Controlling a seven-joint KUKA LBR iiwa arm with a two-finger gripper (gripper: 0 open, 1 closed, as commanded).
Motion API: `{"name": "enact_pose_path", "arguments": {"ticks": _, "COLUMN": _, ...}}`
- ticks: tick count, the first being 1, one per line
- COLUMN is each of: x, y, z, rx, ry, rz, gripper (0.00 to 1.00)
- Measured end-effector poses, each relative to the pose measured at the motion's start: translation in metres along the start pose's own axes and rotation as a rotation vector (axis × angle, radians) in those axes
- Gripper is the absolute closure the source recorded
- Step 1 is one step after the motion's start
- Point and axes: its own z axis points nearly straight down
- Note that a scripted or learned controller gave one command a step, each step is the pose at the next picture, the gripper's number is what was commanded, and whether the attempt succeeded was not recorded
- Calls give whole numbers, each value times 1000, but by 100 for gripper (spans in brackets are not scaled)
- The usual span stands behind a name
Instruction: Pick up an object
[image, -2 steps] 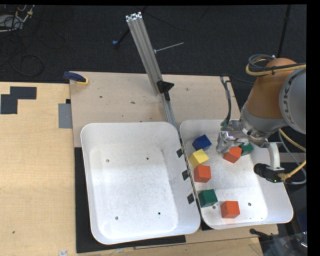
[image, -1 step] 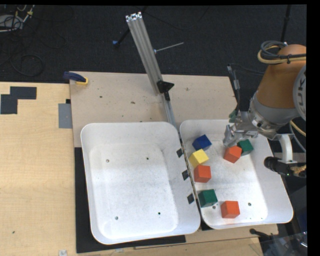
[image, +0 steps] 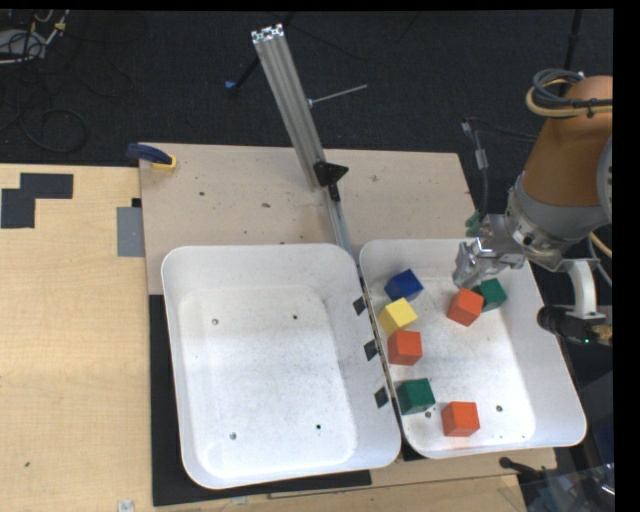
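Just below my fingers (image: 478, 268), whose opening I cannot tell, an orange block (image: 465, 307) sits on the right bin (image: 545, 380) floor, so the pick looks undone.

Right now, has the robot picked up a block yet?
Not yet. The gripper has got as far as the right bin and hangs just above an orange block beside a green one. All the blocks lie in the bin. Grabbing and lifting one is left.
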Motion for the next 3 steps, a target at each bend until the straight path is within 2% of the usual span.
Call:
{"name": "enact_pose_path", "arguments": {"ticks": 1, "x": 43, "y": -5, "z": 10, "rx": 5, "ry": 2, "rz": -3, "gripper": 100}}
{"name": "enact_pose_path", "arguments": {"ticks": 2, "x": 98, "y": -16, "z": 20, "rx": 6, "ry": 2, "rz": -4, "gripper": 100}}
{"name": "enact_pose_path", "arguments": {"ticks": 3, "x": 153, "y": -17, "z": 33, "rx": 7, "ry": 2, "rz": -5, "gripper": 100}}
